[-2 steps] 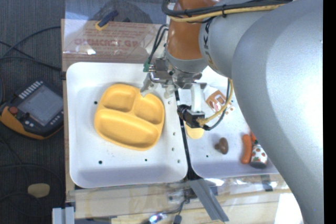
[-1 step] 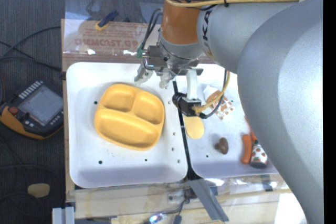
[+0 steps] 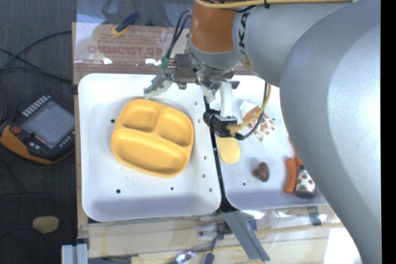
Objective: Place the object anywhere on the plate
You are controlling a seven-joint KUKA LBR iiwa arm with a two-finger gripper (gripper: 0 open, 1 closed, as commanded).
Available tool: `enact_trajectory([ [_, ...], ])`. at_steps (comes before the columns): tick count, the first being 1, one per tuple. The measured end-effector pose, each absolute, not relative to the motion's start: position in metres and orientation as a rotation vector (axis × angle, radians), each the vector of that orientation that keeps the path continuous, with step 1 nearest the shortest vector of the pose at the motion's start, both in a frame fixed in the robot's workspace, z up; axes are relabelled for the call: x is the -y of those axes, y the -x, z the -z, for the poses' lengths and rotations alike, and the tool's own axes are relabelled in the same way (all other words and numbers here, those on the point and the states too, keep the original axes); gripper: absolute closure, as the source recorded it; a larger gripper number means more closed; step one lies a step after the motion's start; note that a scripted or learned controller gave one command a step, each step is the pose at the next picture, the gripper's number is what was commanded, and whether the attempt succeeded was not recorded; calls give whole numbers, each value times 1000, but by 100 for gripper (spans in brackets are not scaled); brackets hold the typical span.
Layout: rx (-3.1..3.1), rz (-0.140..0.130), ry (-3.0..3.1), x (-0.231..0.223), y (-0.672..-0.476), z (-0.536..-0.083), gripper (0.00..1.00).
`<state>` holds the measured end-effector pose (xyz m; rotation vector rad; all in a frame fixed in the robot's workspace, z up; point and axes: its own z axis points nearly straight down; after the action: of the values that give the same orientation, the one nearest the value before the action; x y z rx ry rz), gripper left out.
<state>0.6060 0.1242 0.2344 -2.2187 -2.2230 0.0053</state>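
Several things, among them a brown lump (image 3: 262,171) and an orange carrot (image 3: 289,175), lie in the neighbouring bin (image 3: 247,198), none on the yellow plate (image 3: 151,136), so we judge placing undone, and we cannot tell whether the end effector (image 3: 207,88) holds anything.

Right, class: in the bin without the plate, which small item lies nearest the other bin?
The pale yellow disc, right beside the dividing wall between the bins; the brown lump and the orange stick lie farther from it.
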Motion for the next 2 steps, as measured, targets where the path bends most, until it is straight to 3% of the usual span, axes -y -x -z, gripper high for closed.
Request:
enact_trajectory([
  [1,2224,-9,2216,-125,-606,-243,100],
  [2,2221,-7,2222,-83,-603,-194,100],
])
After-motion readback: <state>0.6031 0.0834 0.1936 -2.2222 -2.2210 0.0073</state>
